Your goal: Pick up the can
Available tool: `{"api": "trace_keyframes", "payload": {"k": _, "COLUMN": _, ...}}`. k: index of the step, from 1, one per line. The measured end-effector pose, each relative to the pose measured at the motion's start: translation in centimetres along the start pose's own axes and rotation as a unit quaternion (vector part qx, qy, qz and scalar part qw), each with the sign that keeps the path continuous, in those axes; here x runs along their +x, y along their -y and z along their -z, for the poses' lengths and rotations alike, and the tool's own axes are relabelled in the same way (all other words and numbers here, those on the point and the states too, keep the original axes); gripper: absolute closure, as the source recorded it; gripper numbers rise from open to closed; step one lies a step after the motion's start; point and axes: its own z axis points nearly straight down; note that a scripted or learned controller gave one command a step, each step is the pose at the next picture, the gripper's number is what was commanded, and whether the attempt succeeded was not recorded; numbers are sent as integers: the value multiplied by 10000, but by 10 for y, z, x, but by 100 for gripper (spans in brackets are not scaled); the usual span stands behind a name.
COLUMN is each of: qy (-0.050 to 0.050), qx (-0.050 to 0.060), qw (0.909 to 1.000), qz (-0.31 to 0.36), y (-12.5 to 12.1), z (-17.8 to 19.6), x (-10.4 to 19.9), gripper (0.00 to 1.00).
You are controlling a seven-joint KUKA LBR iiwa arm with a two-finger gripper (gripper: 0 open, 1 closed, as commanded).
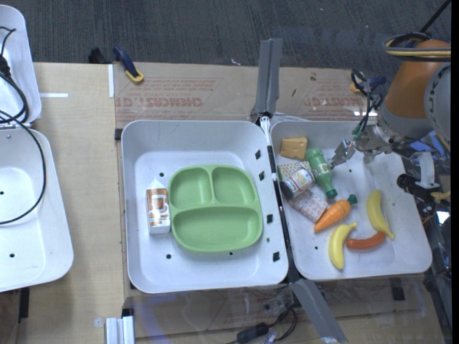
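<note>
The can lies on its side in the right bin, near that bin's left wall. It has a patterned label and a dark end facing the front left. A green bottle lies right beside it. My gripper hangs over the back of the right bin, to the right of the bottle and clear of the can. Nothing shows in its grasp. The grey arm with its orange band comes in from the right.
The right bin also holds a tan block, a flat packet, a carrot, two bananas and a red pepper. In the left bin sit a green divided plate and a small box.
</note>
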Motion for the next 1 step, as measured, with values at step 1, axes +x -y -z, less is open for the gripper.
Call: {"api": "trace_keyframes", "payload": {"k": 1, "qy": -87, "qx": 43, "qw": 9999, "qz": -139, "y": -14, "z": 0, "x": -25, "gripper": 0}}
